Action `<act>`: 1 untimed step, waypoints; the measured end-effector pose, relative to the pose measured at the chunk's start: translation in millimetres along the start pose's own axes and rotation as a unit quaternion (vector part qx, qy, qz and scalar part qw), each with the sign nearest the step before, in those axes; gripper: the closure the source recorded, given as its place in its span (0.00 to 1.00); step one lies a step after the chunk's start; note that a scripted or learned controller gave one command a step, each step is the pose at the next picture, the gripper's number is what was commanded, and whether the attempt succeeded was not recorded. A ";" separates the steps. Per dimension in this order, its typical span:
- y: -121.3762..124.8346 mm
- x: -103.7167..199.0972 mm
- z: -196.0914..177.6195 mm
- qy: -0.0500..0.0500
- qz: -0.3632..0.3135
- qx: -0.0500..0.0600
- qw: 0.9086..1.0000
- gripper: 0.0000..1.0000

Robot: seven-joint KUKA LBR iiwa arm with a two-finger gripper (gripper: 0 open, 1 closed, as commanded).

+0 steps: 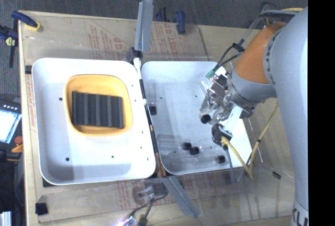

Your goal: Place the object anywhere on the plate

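Observation:
A yellow plate point(98, 85) with rounded corners lies in the left bin point(47, 115). On its middle rests a dark grey ribbed rectangular object point(98, 110), lying flat and inside the rim. My gripper point(211, 123) hangs over the right part of the right bin point(172, 83), far from the plate. It points down and left from the grey wrist with the orange band point(254, 63). Nothing recognisable shows at its tips.
Several small black pieces point(191, 148) lie near the front of the right bin, and one point(152, 110) sits by the divider. Cables point(238, 154) trail from the wrist past the bin's right front corner. Clamps point(179, 20) stand on the bench's far edge.

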State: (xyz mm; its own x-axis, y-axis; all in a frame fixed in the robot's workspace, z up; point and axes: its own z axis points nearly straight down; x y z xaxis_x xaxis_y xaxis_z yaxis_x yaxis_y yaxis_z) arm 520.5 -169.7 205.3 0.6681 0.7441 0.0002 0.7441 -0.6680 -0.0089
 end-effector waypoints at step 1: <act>-29.8 79.5 6.0 -0.001 -0.127 -0.001 0.992 1.00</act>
State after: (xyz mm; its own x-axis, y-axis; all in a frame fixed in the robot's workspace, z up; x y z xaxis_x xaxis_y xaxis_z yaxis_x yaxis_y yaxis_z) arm 551.5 -90.6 199.6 0.4597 0.8881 0.0001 0.8880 -0.4597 -0.0061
